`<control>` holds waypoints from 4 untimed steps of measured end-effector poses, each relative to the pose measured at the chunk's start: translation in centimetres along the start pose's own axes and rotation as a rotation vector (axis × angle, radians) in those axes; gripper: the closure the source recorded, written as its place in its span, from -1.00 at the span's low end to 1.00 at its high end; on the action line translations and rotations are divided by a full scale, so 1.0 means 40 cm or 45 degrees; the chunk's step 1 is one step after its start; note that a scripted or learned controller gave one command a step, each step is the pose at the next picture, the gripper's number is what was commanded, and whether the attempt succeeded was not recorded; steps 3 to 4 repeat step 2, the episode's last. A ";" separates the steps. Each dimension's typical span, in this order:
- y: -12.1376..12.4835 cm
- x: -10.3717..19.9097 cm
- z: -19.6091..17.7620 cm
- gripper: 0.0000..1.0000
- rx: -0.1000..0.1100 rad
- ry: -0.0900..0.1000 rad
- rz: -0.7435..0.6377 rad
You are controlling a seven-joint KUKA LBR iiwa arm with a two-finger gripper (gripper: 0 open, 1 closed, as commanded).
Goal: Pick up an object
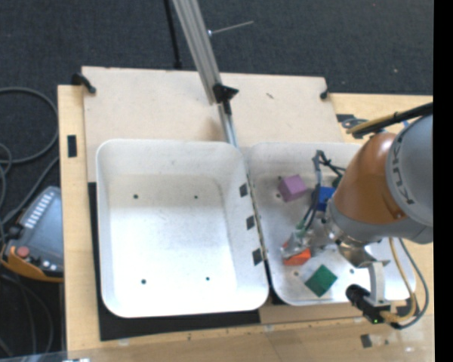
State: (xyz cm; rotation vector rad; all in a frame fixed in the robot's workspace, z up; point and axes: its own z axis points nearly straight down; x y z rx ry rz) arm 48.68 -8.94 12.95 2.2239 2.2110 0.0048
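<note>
At right of the frame, the gripper (306, 240) is hidden under the arm (381, 183); its state cannot be told. Purple (292, 187), orange (296, 258) and green blocks (320, 280) are seen in the right bin (268, 164), dark carpet (60, 21) around the bench (151, 104).

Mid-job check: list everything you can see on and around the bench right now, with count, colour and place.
Bins: 2, white, side by side on the bench; left bin, right bin.
Purple block: 1, purple, upper middle of the right bin.
Green block: 1, dark green, near edge of the right bin.
Orange object: 1, orange-red, right bin, just left of the gripper area.
Blue object: 1, blue, right bin, partly hidden by the arm.
Bench board: 1, pale wood, under both bins.
Metal rail: 1, silver, slanting in from the top to between the bins.
Cables: several, dark, floor at left.
Handheld pendant: 1, grey and orange, floor at left.
Arm: 1, grey with orange band, over the right bin.
Gripper: 1, low in the right bin among the objects.
</note>
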 end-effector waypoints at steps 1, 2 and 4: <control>0.134 0.143 -0.177 1.00 -0.005 0.004 -0.019; 0.184 0.322 -0.166 1.00 0.007 0.006 -0.019; 0.184 0.322 -0.166 1.00 0.007 0.006 -0.019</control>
